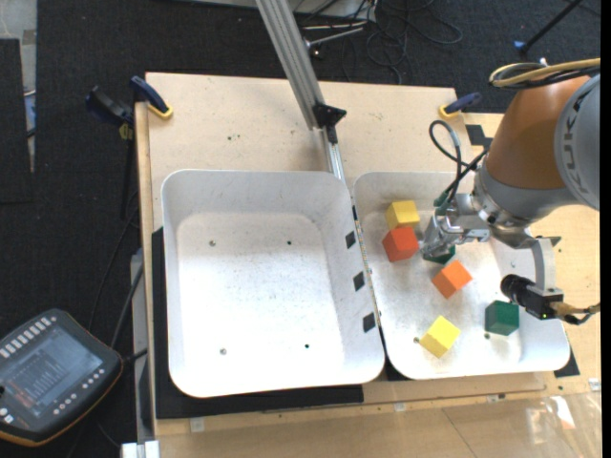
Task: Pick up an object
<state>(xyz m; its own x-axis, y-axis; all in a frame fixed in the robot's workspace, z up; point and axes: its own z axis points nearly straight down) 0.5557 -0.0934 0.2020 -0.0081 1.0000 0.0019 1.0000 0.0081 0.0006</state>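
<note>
Camera view looks down at a slant on a pale wooden bench (248,122) bearing two shallow white plastic bins side by side. Every loose object lies in the right bin (401,356), while the left bin (253,275) shows a speckled white floor. Five small cubes sit in the right bin. They are equal-sided, so none has a long axis; only the turn of their faces can be told. A yellow cube (403,214) lies near the back of that bin, roughly square to the bin's walls. A red cube (400,243) sits just in front of it, touching or nearly touching it, turned slightly. An orange cube (452,278) lies toward the middle, rotated so a corner points toward the front rim. A second yellow cube (440,336) rests near the front rim, also turned corner-forward. A dark green cube (501,318) sits at the right side of the bin, near a black fitting on the arm.

From the right, the grey arm with its orange band (535,136) reaches in, bent downward over the right bin, its cables looping above the wrist. Its two-finger gripper (439,248) points down between the red cube and the orange cube, just beside the red one. Whether its fingers are spread or closed cannot be told, and no cube is seen between them.
</note>
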